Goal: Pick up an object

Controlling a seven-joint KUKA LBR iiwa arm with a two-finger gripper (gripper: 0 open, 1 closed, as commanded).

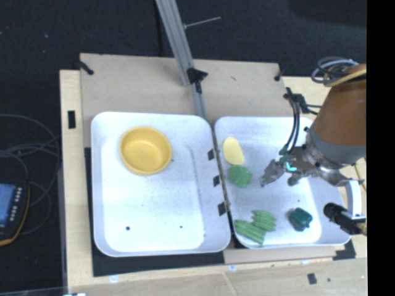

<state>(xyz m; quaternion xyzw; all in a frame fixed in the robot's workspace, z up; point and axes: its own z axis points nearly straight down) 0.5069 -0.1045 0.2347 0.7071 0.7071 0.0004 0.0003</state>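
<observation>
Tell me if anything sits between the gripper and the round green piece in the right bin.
Nothing visible does. The gripper hangs just right of the round green piece, with bare white bin floor between them. The pale yellow piece lies above the green one, off that line, and the ribbed green pieces lie nearer the front wall.

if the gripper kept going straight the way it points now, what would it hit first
The gripper points left, toward the round green object just ahead of it. That likely comes first, though its height above the right bin is unclear.
</observation>
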